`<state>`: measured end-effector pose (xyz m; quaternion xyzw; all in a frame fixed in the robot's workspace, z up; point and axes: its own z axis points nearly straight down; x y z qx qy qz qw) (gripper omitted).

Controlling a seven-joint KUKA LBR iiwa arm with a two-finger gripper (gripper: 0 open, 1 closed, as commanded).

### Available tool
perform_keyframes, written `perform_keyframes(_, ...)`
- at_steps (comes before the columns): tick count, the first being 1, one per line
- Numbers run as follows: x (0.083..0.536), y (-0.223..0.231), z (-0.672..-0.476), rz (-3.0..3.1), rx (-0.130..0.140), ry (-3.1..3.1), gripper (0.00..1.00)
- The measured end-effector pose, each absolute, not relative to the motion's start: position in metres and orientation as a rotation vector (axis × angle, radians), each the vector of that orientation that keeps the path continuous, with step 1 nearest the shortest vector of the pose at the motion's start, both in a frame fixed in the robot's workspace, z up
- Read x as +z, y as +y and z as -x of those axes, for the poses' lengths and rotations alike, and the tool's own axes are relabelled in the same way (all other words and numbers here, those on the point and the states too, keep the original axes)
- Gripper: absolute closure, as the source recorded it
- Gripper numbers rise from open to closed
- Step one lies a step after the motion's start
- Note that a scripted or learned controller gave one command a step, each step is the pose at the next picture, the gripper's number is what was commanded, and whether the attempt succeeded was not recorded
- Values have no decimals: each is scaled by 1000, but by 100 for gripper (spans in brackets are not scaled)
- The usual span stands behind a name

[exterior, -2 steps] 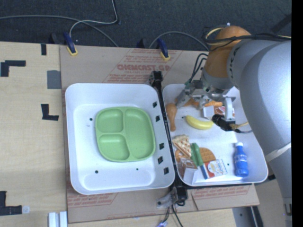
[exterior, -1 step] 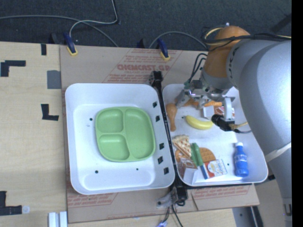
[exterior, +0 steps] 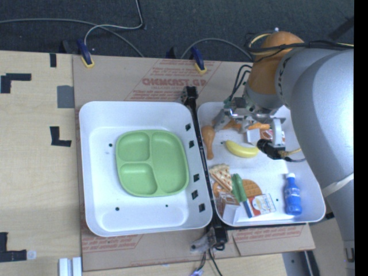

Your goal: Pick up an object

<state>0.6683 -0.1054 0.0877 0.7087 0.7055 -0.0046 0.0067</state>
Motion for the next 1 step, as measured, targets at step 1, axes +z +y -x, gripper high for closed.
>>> perform_keyframes(1,88,-106,-668,-2217,-13,2209,0)
